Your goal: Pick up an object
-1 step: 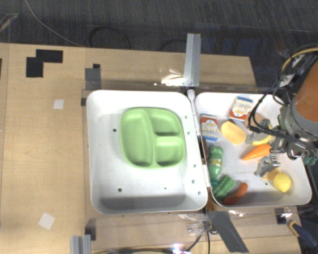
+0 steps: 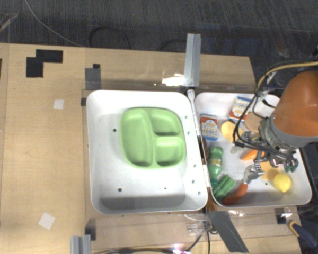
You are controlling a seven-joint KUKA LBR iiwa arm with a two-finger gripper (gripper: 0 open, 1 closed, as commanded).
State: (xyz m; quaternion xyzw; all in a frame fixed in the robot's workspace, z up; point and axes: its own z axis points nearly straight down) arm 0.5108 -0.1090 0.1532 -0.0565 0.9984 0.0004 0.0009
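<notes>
The right bin (image 2: 307, 194) holds several small items. A green bottle (image 2: 215, 160) lies at its left side, with a green vegetable (image 2: 224, 185) and a red piece (image 2: 236, 194) below it. A yellow lemon (image 2: 282, 182) rests at the lower right and an orange carrot-like piece (image 2: 248, 154) in the middle. A red-and-white packet (image 2: 209, 127), a yellow item (image 2: 228, 128) and a small carton (image 2: 238, 109) lie toward the back. My gripper (image 2: 253, 172) hangs low over the middle of this bin, between the lemon and the red piece, and the arm's orange band (image 2: 305, 107) hides the bin's right part.
The left bin (image 2: 103, 142) holds a green divided plate (image 2: 151, 136). A metal post (image 2: 193, 60) stands behind the gap between the bins. Wooden bench top (image 2: 37, 157) stretches to the left. Cables run around the wrist on the right.
</notes>
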